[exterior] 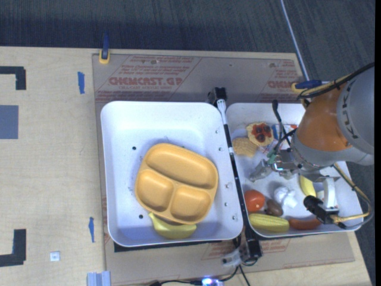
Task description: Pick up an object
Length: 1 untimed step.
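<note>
Surface: wooden bench (47,177) carrying two shallow white bins side by side on a cardboard sheet (178,76), with dark carpet behind.
Left bin (116,159): one yellow compartment tray (175,182) with three sections, lying tilted over one yellow banana (171,228) that shows at its near edge.
Right bin (351,204): small food-like pieces gathered together.
Count, right bin: one corn cob (269,221), one tomato (254,201), one red sausage (305,223), one pizza slice (260,133), one tan cookie (243,146), one white lump (286,195), one small brown piece (274,208), one yellow piece (306,186) partly under the arm.
Arm: grey with an orange band (318,127), reaching in from the right over the right bin.
Gripper (269,167): low over the middle of the right bin; I cannot tell how it is set, and nothing is seen held.
Key relation: the gripper sits among the pieces, with the tomato, white lump and brown piece just beside it toward the near rim, the cookie and pizza slice just beyond it toward the far rim.
Long axes: corn cob and sausage lie end to end along the near rim, running left to right.
Judgement: the nearest candidates are probably the white lump or the tomato; crowding makes a clean grasp uncertain.
</note>
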### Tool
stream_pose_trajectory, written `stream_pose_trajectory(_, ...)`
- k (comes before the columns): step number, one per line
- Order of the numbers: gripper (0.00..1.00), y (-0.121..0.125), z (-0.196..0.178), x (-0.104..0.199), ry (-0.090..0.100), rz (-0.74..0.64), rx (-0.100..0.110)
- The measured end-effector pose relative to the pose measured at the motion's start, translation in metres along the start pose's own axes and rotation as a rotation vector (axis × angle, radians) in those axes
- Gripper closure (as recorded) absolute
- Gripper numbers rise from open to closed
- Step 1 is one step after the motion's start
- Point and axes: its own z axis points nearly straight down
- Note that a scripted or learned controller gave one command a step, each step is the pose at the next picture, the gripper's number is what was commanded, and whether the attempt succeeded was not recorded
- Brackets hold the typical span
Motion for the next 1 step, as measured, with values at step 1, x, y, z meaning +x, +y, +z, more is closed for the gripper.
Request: stream_pose_trajectory(1, 0.00, 0.0580, 0.0005, 0.0074, 0.000, -0.003, -0.001)
